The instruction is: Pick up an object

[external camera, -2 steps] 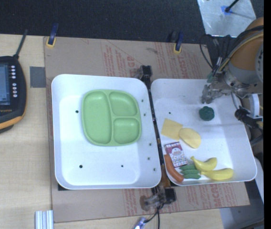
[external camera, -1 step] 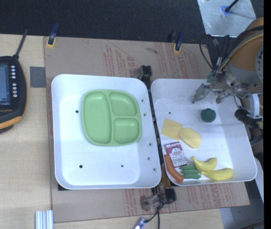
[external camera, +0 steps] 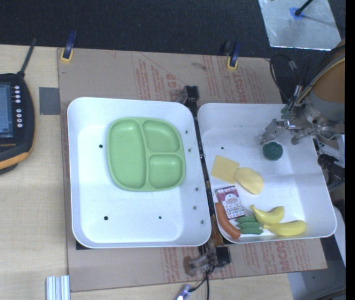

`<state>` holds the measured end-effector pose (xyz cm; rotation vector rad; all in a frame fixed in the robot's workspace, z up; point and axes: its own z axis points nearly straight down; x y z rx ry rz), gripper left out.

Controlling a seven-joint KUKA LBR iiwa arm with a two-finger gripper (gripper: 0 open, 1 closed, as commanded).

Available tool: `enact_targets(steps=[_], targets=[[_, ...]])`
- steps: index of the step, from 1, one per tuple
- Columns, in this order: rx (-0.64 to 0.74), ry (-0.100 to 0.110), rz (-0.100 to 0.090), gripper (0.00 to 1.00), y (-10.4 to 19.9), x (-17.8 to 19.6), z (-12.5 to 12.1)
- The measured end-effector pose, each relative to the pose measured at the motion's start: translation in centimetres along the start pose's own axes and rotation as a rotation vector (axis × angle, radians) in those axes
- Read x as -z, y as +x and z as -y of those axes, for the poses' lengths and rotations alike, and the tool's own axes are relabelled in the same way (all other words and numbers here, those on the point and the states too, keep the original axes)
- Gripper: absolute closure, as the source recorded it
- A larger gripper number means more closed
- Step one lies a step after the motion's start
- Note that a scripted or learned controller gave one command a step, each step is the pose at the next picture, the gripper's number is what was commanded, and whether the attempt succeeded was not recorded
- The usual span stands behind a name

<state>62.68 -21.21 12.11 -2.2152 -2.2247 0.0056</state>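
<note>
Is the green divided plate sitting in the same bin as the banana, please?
No, the green divided plate lies in the left bin, while the banana lies in the right bin.

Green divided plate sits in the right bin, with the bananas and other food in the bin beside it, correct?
Not quite. The camera view shows the green divided plate in the left bin, not the right one. The bananas and other food do lie in the bin beside it, the right bin.

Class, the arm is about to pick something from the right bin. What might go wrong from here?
1. The small dark green ball under the hand is round, so it may roll away.
2. The yellow banana, orange hot dog and green pods lie crowded against the right white bin's near wall, so a grasp there may catch neighbours.
</note>
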Motion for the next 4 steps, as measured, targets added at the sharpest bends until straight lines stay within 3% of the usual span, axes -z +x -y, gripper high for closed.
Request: enact_targets(steps=[1,2,3,4], targets=[[-0.001,0.001,-0.001,0.0,0.9,0.2,1.4],[-0.003,-0.002,0.0,0.0,0.0,7.5,1.7],[0.0,0.002,-0.001,0.0,0.1,-3.0,1.4],[0.002,0.001,0.001,1.0,0.0,-1.9,1.4]])
